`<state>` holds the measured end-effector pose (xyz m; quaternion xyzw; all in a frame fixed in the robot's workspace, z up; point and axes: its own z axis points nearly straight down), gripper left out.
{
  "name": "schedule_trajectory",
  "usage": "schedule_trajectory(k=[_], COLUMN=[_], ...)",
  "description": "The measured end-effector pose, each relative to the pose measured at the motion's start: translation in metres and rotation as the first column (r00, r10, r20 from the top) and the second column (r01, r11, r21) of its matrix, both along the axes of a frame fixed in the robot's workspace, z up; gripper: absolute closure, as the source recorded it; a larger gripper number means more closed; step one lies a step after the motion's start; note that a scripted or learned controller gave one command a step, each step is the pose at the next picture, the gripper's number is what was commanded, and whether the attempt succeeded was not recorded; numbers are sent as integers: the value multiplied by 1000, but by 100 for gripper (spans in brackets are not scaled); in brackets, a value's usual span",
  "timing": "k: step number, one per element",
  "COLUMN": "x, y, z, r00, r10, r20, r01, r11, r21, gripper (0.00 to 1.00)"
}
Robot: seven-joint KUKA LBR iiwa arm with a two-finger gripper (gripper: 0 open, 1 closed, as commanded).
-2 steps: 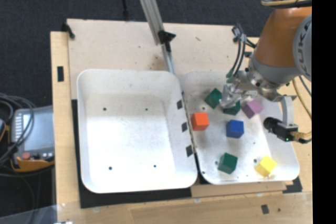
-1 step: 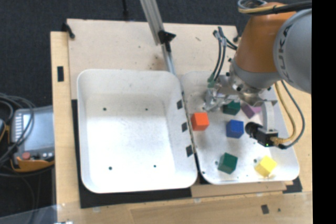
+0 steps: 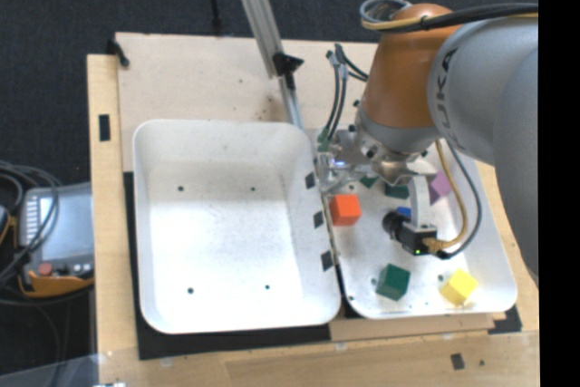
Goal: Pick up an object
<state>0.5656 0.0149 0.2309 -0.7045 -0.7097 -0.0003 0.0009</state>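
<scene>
My gripper [image 3: 343,166] hangs below the orange wrist band over the left part of the right bin [image 3: 507,272], close to the wall between the two bins. An orange cube [image 3: 344,210] lies on the bin floor just below the gripper, with a small gap showing between them. A green block [image 3: 392,281] and a yellow block [image 3: 459,287] rest near the bin's front edge. A purple piece [image 3: 440,187], a small blue piece [image 3: 403,214] and a teal piece [image 3: 397,191] lie partly hidden under the arm.
The left bin [image 3: 227,222] stands beside the right one, sharing a wall. A slanted aluminium rail [image 3: 258,4] runs down to the bins' back edge. Cables and a black connector [image 3: 412,236] hang from the wrist over the right bin. A control pendant [image 3: 54,231] lies off the bench at left.
</scene>
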Motion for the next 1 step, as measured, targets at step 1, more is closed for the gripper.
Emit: schedule_trajectory(k=[1], x=[-8], y=[48], z=[12], r00=[1000], r10=[1], r20=[3], r01=[-1], r11=[1000], r21=[0], gripper=[100])
